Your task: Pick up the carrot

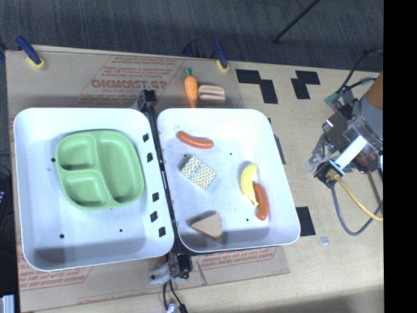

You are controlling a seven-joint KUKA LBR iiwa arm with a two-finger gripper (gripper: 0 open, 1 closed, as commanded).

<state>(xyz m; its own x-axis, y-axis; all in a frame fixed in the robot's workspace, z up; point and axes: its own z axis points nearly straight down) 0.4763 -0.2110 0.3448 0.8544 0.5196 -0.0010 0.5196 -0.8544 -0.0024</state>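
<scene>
I see the carrot (190,89) outside both bins, lying on the brown cardboard (124,77) just behind the right bin's (281,194) back rim, orange body pointing toward the bin w/ green top facing away. Right beside it, on its right, sits a small tan-and-brown block (212,94), looks like a toy sandwich or bun, can't tell which. The gripper (329,165) is off to the far right, over bare bench, well apart from the carrot and outside the bins; from this angle I can't tell its open/shut state, and I see nothing in it. Yellow cable (359,201) loops below the wrist. Right bin contents: a sausage (195,139) near the back, a patterned green-white square (197,173) in the middle, a banana (248,179) toward the right w/ a second sausage (261,201) touching its lower side, and a tan wedge (207,225) at the front edge. Left bin (39,240) has a green divided tray (100,168), three compartments. Blue clamps (30,51) at the cardboard's back edge, one far left, one (221,55) near the carrot.
</scene>
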